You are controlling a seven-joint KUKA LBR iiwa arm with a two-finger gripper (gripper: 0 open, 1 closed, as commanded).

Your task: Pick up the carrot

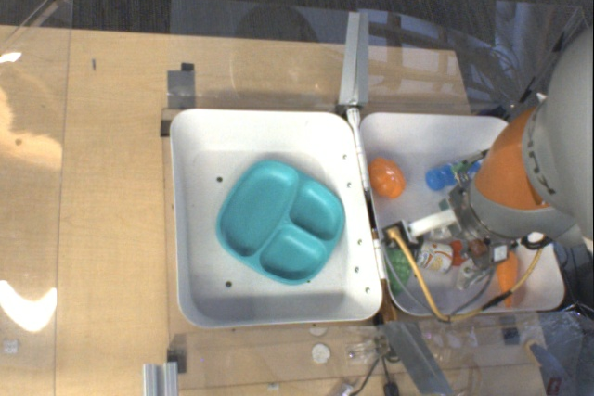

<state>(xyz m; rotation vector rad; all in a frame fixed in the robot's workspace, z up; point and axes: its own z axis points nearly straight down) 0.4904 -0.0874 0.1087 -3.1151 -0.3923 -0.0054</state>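
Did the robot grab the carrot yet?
Not yet, as far as the picture shows. Done: the arm has reached in over the right bin. In hand: the gripper is low among the clutter there, with an orange piece that looks like the carrot just beside it, lying in the bin. Left: closing on the carrot and lifting it. The teal tray sits in the left bin.
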